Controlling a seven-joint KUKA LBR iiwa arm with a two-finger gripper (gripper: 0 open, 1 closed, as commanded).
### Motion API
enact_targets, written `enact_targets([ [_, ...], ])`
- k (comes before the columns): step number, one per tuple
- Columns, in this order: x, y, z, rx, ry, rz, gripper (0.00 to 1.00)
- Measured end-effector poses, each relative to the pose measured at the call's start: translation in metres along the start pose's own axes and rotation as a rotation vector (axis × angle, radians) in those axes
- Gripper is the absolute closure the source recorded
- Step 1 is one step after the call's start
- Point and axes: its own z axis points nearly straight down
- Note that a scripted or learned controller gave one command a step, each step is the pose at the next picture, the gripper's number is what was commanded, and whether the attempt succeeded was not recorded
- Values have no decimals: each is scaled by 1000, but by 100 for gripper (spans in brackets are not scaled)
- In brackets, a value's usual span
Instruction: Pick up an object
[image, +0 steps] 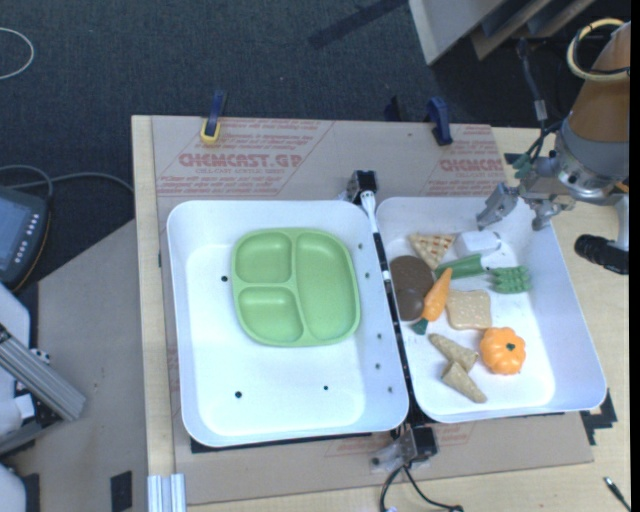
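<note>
- Jaws (520, 211): two grey fingers spread apart, nothing between them; they hang over the far right corner of the right bin (575, 330), below the grey wrist and orange band of the arm (600, 120).
- Small white block (479, 242): lies on the right bin's floor just beside and below the left finger; apart from it, not gripped.
- Green fork-like toy (490, 272): lies flat just in front of the white block, tines toward the bin's right wall; near the jaws yet clear of them.
- Waffle wedge (432, 246): near the bin's far left, left of the white block.
- Brown oval piece (408, 285) and carrot (436, 294): touching, by the bin's left wall; the carrot slants across the oval's right side.
- Cracker (468, 309): middle of the bin, just right of the carrot.
- Orange pumpkin (502, 350): toward the near right, well apart from the jaws.
- Two tan wedges (458, 365): near the bin's near edge, left of the pumpkin.
- Left bin (200, 370): holds a green divided plate (296, 286) with three compartments, lying flat toward its far half.
- Table (160, 180): carries both bins side by side.
</note>
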Motion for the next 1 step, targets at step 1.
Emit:
enact_targets([
  [1, 1, 3, -10, -16, -3, -3, 0],
])
